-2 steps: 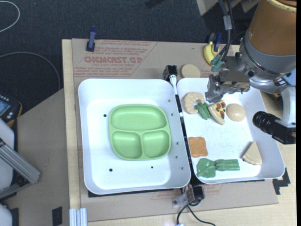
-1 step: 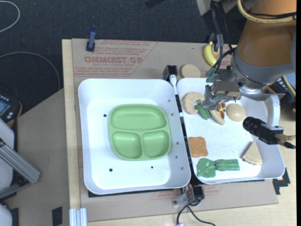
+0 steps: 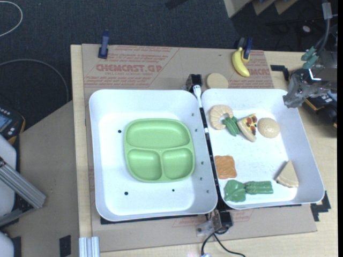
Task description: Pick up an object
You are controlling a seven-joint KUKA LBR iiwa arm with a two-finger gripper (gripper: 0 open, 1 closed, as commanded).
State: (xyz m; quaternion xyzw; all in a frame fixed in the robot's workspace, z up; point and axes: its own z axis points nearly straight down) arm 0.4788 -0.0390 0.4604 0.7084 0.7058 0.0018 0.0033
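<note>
Near edge, right bin [image 3: 308, 159]: 1 green broccoli piece [image 3: 247, 189], 1 tan wedge [image 3: 288, 175] beside it, 1 orange-brown square [image 3: 225, 166] just above. Left bin [image 3: 102, 143]: 1 green 3-compartment plate [image 3: 159, 148], nothing on it. Mid right bin: 1 pizza slice [image 3: 248, 126], 1 round bun [image 3: 268, 127], 1 pale shrimp-like piece [image 3: 219, 115] with a green strip [image 3: 231, 126] lying against it. Behind the bins: 1 tan disc [image 3: 217, 81] and 1 banana [image 3: 240, 63] on the board. Gripper [image 3: 296, 95] stood at the right bin's far right corner, above the rim; jaw state could not be told. Risk: the middle items lay crowded, so a descent there might nudge neighbours or catch 2; the flat square might slip a pinch.
</note>
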